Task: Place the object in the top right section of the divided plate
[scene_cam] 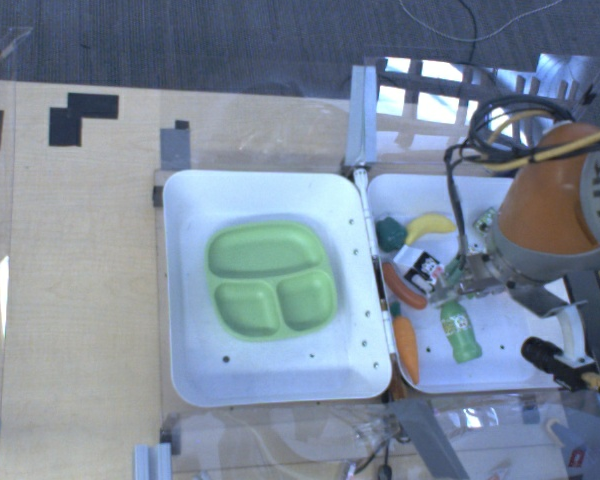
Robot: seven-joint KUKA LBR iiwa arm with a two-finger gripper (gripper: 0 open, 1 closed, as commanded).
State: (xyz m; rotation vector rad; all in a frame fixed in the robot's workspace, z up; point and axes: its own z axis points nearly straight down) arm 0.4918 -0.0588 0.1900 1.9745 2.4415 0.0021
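Divided plate [270,293], green, waits unfilled in the left bin [190,268]. At three o'clock, the gripper [450,280] hovers over the right bin's [500,368] clutter: banana [430,227], carrot [407,348], bottle [459,331]. Finger state unclear. Picking seems underway; next, secure one object, then carry it toward nine o'clock.

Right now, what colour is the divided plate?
Light green divided plate, best seen in the camera view.

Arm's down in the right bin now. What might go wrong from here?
The hand sits among crowded items: a green plastic bottle, a red sausage, a black-and-white packet. It may catch the wrong one or two together. The green divided plate lies across the bin wall, so a weak grip could drop the item.
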